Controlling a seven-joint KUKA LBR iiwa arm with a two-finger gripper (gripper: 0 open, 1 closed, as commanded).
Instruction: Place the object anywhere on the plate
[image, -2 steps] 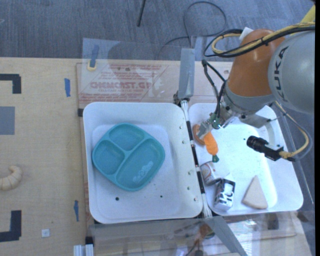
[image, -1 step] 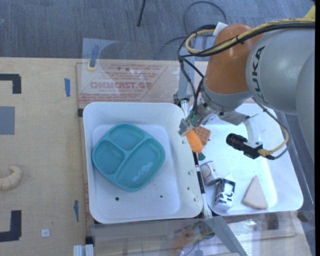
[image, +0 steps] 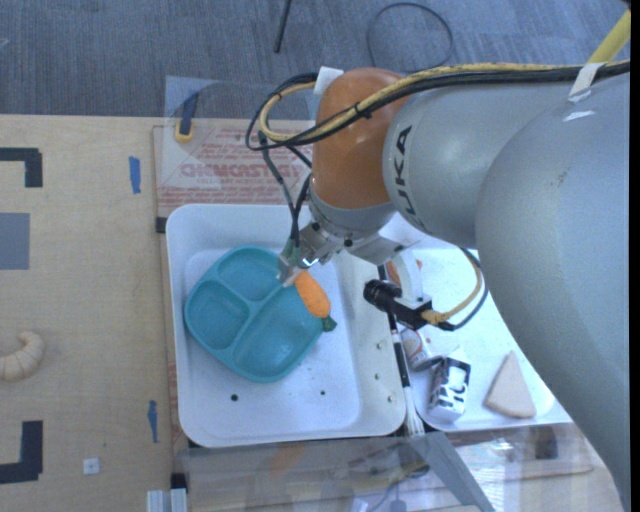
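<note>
Gripper (image: 296, 262) is down over the left bin (image: 200, 400), hovering at the teal plate's (image: 250, 320) upper right rim. How far its 2 fingers are spread I cannot tell; the wrist hides them. The carrot (image: 312, 294), orange with a small green tip at its lower end, lies tilted on the plate's right edge, just beside the gripper. The plate has 3 compartments. In the right bin (image: 500, 425) sits a tan wedge (image: 510, 388), well apart.
</note>
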